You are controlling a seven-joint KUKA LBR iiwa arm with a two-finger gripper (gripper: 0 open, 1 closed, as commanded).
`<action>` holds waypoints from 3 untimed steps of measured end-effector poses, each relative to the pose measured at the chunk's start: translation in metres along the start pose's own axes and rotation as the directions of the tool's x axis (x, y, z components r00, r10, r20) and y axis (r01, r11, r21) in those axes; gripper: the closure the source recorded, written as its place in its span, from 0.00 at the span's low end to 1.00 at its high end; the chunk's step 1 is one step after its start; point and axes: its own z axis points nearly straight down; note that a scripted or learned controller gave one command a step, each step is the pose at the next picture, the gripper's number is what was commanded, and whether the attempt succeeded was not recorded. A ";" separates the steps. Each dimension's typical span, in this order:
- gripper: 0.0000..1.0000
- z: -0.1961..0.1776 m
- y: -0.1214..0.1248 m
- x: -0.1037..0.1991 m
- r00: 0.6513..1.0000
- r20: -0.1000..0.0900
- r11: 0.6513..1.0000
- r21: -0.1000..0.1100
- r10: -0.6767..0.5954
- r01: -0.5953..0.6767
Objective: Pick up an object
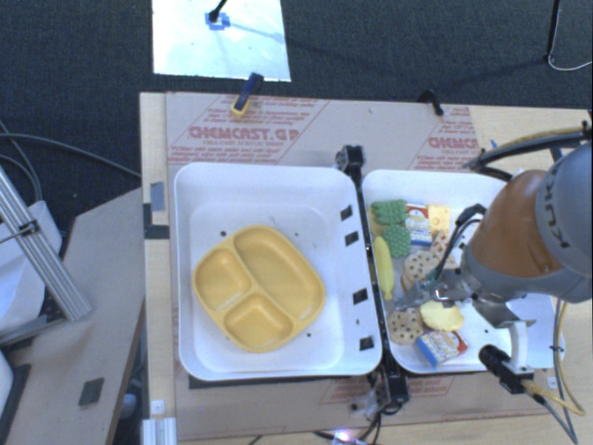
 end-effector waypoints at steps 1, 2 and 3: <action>0.00 -0.034 0.037 -0.003 1.000 0.001 1.000 0.004 -0.001 0.001; 0.00 -0.067 0.024 0.089 1.000 0.001 1.000 0.012 0.007 -0.007; 0.00 -0.098 0.120 0.048 1.000 0.003 1.000 -0.002 0.001 -0.001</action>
